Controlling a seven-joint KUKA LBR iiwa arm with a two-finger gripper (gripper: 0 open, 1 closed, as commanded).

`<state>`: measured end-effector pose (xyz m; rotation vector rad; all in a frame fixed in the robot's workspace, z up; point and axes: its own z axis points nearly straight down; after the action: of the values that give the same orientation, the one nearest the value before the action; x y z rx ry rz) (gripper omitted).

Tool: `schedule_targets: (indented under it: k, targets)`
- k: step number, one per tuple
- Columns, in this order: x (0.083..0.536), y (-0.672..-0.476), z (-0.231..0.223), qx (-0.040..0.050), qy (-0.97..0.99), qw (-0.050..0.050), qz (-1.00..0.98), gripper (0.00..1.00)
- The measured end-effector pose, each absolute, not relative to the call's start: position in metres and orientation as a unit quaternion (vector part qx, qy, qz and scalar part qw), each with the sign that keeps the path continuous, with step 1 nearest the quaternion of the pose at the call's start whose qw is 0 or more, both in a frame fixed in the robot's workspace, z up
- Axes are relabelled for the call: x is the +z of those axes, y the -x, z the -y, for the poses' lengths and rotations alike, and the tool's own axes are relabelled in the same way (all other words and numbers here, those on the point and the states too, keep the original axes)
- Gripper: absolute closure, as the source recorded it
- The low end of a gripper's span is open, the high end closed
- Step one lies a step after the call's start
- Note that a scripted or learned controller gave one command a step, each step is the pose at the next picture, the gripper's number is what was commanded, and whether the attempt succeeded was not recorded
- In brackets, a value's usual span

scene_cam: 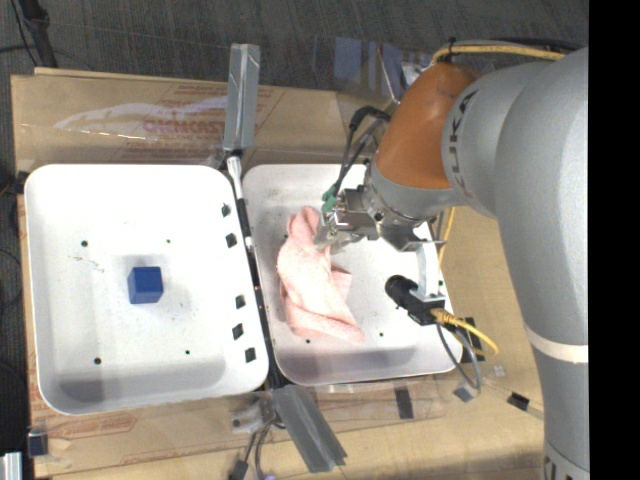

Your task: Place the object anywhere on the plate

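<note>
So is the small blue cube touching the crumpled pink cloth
Apart. The camera view shows the small blue cube alone in the left white bin, while the crumpled pink cloth lies in the right white bin, the bin walls between them.

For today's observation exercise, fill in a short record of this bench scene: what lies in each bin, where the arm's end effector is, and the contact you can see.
left bin: small blue cube, near its middle
right bin: crumpled pink cloth
end effector: over the right bin, at the cloth's upper end
contact: cannot tell whether it grips the cloth
plate: none identifiable
</note>
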<state>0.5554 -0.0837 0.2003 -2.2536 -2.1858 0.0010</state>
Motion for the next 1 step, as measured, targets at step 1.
schedule_targets:
  k: [1]
  targets:
    - [0.2316, -0.5563, 0.0829, 0.0003, 0.715, 0.001, 0.699, 1.00]
